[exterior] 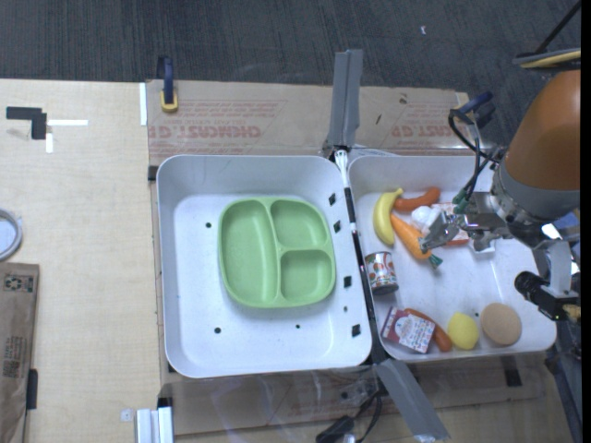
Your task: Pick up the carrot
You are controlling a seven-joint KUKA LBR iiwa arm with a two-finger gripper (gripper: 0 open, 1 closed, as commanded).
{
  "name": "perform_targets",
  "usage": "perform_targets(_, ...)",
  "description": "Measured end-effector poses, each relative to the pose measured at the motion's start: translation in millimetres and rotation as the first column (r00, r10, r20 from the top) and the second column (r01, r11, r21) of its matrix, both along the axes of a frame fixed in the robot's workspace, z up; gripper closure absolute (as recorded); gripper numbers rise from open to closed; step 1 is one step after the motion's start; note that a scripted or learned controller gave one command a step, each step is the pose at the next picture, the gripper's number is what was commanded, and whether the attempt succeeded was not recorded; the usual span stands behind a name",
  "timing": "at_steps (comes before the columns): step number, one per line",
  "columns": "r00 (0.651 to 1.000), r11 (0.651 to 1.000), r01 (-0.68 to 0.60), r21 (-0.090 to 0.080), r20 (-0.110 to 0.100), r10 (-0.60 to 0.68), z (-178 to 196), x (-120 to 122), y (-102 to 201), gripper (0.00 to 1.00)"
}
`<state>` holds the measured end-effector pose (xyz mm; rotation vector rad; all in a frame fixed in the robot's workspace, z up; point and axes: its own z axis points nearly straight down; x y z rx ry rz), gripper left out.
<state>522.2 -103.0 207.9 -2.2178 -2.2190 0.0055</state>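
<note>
An orange carrot [407, 233] lies aslant in the right bin [480, 280], just right of a yellow banana [384, 215]. My gripper [438, 236] reaches in from the right and sits low over the carrot's lower right end, touching or nearly touching it. The metal parts overlap the carrot's tip, so its grip is unclear. A second orange, carrot-like piece [423, 196] lies above, beside the banana's top. White clutter sits between the two orange pieces.
The right bin also holds a small can [379, 272], a red packet [409, 329], a lemon [463, 330] and a brown round object [500, 323]. A green divided plate [275, 250] rests in the left bin [171, 275]. A ridge separates the bins.
</note>
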Motion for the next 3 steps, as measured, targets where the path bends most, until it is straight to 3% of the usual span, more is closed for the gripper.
perform_targets(1,0.987,0.987,-0.159,0.0,0.003,0.159,-104,61,-4,0.0)
perform_targets(2,0.988,0.988,-0.156,0.0,0.003,0.156,-95,61,-6,1.0)
perform_targets(3,1.0,1.0,0.019,-0.002,0.004,-0.019,-17,81,37,1.0)
